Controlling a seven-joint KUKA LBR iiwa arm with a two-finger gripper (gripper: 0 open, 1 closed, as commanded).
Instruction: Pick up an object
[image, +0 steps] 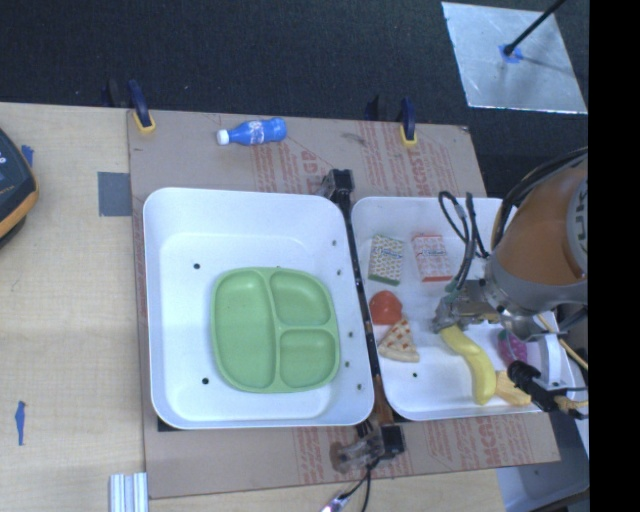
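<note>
The right bin (425, 400) holds a yellow banana (472, 362), a pizza slice (400, 343), a red tomato (385, 306), a green packet (386, 258) and a red-and-white packet (432, 256). A pink item (513, 349) lies at the bin's right side, partly hidden by the arm. My gripper (450, 315) hangs low over the right bin, just above the banana's upper end. The grey and orange arm (540, 245) covers the bin's right part.
The left bin (170, 230) holds a green divided plate (274, 328). A small blue bottle (252, 132) lies on the bench behind the bins. Black cables (462, 225) loop over the right bin's far side. A dark device (15, 185) sits at the left edge.
</note>
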